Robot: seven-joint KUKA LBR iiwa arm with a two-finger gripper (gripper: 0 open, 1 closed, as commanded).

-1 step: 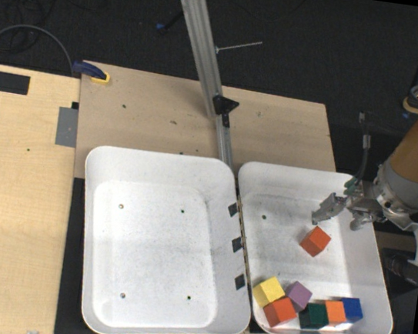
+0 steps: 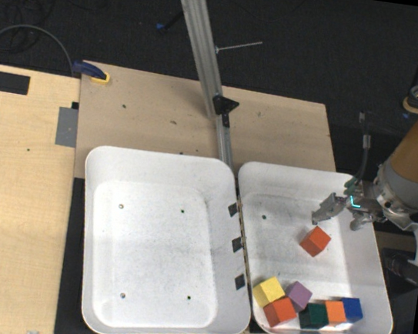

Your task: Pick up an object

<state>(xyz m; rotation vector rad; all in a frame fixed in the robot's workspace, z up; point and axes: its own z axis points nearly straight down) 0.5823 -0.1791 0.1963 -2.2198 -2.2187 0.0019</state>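
Object: orange-red block, lying apart from the rest on the floor of the right bin, tilted on an edge or corner as far as can be judged.
Gripper: gripper poised just above and to the right of the block; jaws look spread, nothing between them.
Step in hand: approach, judged; no grasp made yet.
Next move calls for: bringing the jaws down and left so that they straddle the block, then closing squarely on two flat faces; the tilt may let it slip.
Other blocks: yellow, purple, red, green, orange and blue, huddled in the right bin's near corner, well apart from the target.
Left bin: left bin, white, speckled.
Worktop: pale wood worktop under both bins.
Room: slanted metal rail; dark floor with cables behind.
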